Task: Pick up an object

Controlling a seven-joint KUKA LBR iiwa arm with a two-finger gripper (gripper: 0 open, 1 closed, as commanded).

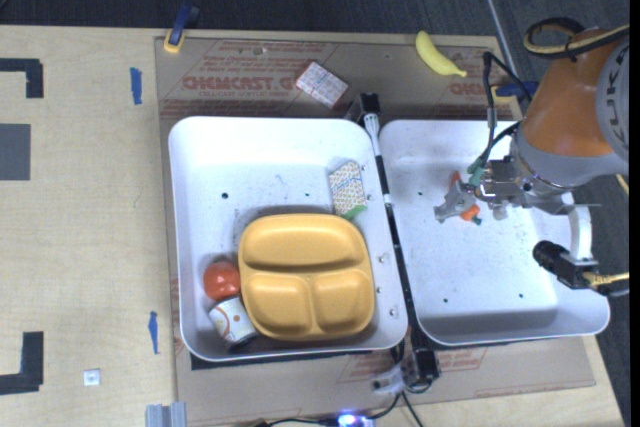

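Camera view: claw low over right bin, fingers spread, nothing between them. Left bin holds yellow tray, red ball, small can, patterned box. Judgement: pick not yet done; grasp and lift remain.

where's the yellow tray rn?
The yellow tray lies in the left bin, toward its near edge, with a red ball touching its left side and a patterned packet just beyond it.
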